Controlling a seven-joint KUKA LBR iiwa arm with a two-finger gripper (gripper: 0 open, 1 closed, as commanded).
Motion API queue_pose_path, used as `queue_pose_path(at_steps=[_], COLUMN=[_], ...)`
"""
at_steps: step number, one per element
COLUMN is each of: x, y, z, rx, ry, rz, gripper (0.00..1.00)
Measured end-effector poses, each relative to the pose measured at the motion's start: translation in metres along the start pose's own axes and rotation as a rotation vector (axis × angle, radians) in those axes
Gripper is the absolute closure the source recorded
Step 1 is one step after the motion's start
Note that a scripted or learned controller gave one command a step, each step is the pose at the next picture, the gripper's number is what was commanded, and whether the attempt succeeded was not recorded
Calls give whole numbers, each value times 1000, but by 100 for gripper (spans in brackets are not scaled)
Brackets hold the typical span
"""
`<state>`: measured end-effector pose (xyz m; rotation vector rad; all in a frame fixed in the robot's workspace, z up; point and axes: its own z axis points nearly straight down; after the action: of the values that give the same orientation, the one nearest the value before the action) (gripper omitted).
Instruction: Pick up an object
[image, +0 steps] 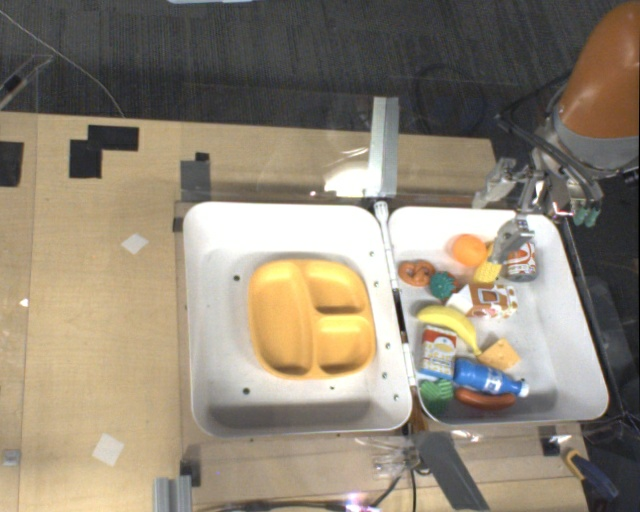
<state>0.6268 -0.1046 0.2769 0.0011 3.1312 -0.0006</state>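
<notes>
The right bin (575, 330) holds several toy foods. Among them are an orange (466, 249), a yellow corn piece (487, 271), a red and white can (522, 264), a banana (449, 323), a cheese wedge (500, 353) and a blue bottle (488, 378). My gripper (512, 240) hangs over the bin's far part, just above the can and between the orange and the can. Nothing shows as lifted off the bin floor. The arm's orange band (605, 70) is at the top right.
The left bin (210, 300) holds a yellow divided tray (308, 318). A brown pretzel (415, 270), a teal piece (441, 285), a small printed box (492, 298), a red carton (437, 350) and a red sausage (487, 399) crowd the right bin's left side. A metal post (384, 150) stands behind the bins.
</notes>
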Motion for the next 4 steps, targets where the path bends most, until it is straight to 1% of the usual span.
queue_pose_path(at_steps=[1, 2, 3, 4], x=[60, 36, -22, -34], y=[-44, -28, -25, -31], z=[78, 140, 188, 189], rx=[0, -1, 0, -2], ry=[6, 5, -4, 19], rz=[-123, 57, 101, 337], gripper=[0, 0, 0, 0])
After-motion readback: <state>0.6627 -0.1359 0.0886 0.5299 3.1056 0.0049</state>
